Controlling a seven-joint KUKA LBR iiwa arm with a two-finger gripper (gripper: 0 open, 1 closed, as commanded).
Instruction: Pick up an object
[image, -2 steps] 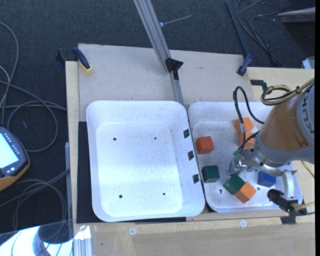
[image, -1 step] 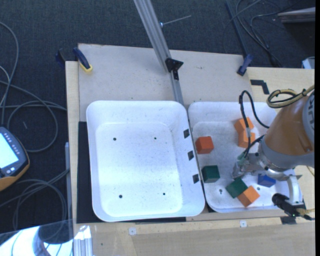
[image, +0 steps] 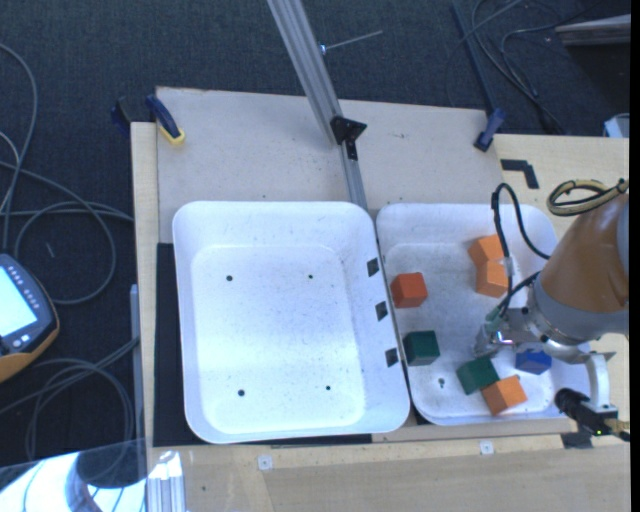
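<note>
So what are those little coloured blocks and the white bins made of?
The blocks, such as the orange one and the green one, look like matte foam or painted wood: flat colour, no shine, slightly soft edges. I can't tell which. The bins look like moulded plastic: smooth white, rounded corners and rims, with dark specks and scuffs on the floor.

1. The arm (image: 590, 290) was a fat, rounded tube, and the part in sight wore a broad orange band with a soft sheen.
2. Below the band ran a grey collar, smooth and lighter along its lower rim.
3. A black cable (image: 503, 225) looped up from the wrist and curved back down beside the band.
4. The gripper (image: 497, 338) was a small cluster of grey metal parts with a touch of green, too blurred to make out further.
</note>
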